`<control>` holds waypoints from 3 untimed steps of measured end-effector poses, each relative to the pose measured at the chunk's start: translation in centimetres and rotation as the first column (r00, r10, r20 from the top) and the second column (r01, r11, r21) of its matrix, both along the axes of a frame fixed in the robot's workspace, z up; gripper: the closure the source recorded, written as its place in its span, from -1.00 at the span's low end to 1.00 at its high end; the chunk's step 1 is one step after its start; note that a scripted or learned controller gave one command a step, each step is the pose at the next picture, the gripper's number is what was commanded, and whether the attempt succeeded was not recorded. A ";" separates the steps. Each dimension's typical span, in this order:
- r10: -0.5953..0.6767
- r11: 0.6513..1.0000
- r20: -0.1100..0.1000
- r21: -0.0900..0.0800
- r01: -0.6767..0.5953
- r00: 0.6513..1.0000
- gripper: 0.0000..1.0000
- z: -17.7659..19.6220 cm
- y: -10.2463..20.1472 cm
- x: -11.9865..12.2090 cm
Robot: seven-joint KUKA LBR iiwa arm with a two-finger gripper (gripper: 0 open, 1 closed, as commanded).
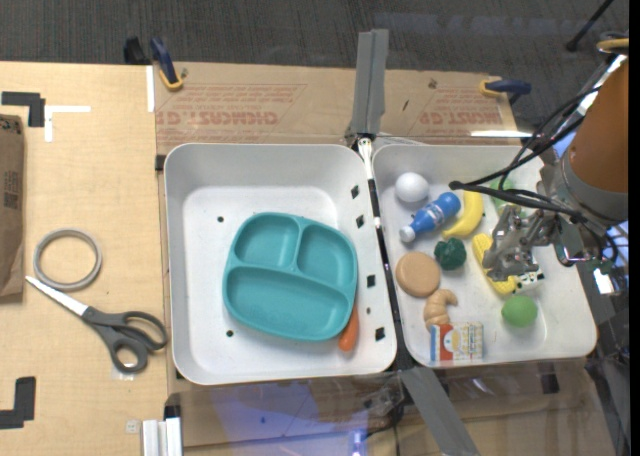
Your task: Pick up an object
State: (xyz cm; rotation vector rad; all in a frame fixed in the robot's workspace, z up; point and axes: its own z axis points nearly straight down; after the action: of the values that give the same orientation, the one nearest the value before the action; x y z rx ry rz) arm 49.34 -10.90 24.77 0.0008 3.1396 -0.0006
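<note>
The right bin [570, 344] holds several small toys: a white ball [411, 186], a blue bottle [430, 217], a yellow banana [465, 216], a dark green piece [450, 254], a tan round cookie [417, 272], a small carton [456, 342], a green ball [519, 312] and a yellow piece [503, 282]. My gripper [512, 262] hangs low over the right side of that bin, directly above the yellow piece and just above the green ball. Cables and the wrist hide its tips.
The left bin [195, 179] holds a teal divided plate [290, 276] with an orange carrot [348, 332] at its lower right edge. Scissors [105, 324] and a tape roll [67, 257] lie on the bench at the left. A grey divider bar [370, 84] stands behind the bins.
</note>
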 end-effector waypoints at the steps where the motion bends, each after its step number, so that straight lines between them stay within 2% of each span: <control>1: -0.140 0.990 -0.001 0.000 0.140 0.990 -1.00 -10.0 -1.1 6.4; 2: -0.162 0.987 0.002 0.000 0.162 0.987 -1.00 -15.5 -1.1 11.8; 3: -0.159 0.987 0.007 -0.001 0.159 0.987 1.00 -14.5 -1.0 11.9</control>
State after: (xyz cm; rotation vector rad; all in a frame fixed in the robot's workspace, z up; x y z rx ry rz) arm 61.29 -11.93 10.29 0.2508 3.1226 -0.0031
